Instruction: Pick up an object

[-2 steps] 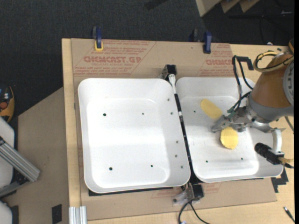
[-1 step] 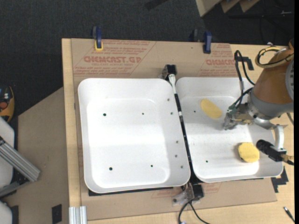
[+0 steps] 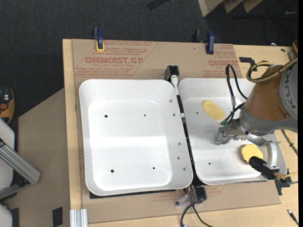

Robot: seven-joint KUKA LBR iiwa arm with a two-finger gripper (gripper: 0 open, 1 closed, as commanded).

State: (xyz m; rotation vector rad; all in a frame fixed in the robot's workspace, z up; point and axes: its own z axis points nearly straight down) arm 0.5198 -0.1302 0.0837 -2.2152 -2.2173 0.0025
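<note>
Pincer [image 3: 222, 137], spread or pressed together impossible to tell, low in the right-hand bin [image 3: 208, 171], near a yellow oval piece [image 3: 214, 110].

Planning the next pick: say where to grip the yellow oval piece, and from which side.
Probably its narrow middle, from straight above: the yellow oval piece lies flat on the right bin floor, clear of the walls, so close across its short width.
</note>
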